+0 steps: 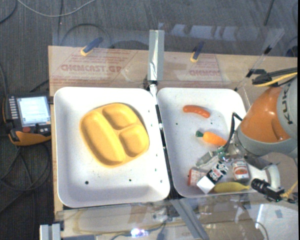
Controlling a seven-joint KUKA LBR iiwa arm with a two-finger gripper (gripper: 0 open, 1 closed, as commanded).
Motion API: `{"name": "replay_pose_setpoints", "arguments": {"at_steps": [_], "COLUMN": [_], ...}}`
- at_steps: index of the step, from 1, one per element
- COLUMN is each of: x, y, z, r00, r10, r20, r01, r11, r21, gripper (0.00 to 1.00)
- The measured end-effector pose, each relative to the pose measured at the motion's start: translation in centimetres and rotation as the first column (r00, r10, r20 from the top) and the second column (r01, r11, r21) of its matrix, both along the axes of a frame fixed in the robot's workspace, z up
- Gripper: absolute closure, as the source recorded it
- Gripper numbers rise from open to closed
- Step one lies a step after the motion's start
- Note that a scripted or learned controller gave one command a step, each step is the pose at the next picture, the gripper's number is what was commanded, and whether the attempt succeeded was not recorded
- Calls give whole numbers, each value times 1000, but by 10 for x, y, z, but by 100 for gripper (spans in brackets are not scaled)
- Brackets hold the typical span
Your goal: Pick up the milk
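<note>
The milk (213, 177) is a small white carton with black patches. It lies tilted near the front of the right bin (182, 149), between a red packet (193, 175) and a yellow banana (231, 187). My gripper (216, 159) hangs low over the bin, just behind the carton's upper end and close to it. I cannot make out whether it touches the carton. The grey arm with its orange band (267, 118) reaches in from the right and hides the bin's right side.
An orange sausage (196, 111) and a carrot (212, 138) lie further back in the right bin. A small can (240, 170) sits beside the milk under the wrist. The left bin (70, 184) holds a yellow divided plate (115, 133).
</note>
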State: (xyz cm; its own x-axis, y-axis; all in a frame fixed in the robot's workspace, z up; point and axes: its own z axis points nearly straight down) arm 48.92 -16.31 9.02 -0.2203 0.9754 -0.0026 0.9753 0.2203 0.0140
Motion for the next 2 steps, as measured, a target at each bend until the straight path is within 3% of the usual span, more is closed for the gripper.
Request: {"name": "replay_pose_setpoints", "arguments": {"at_steps": [1, 2], "x": [0, -7], "y": [15, 7], "z": [0, 46], "r00": [1000, 998], "r10": [21, 51], "r20": [4, -22], "r01": [-21, -51], "r11": [1000, 999], "r21": [-12, 1], "gripper": [0, 0]}}
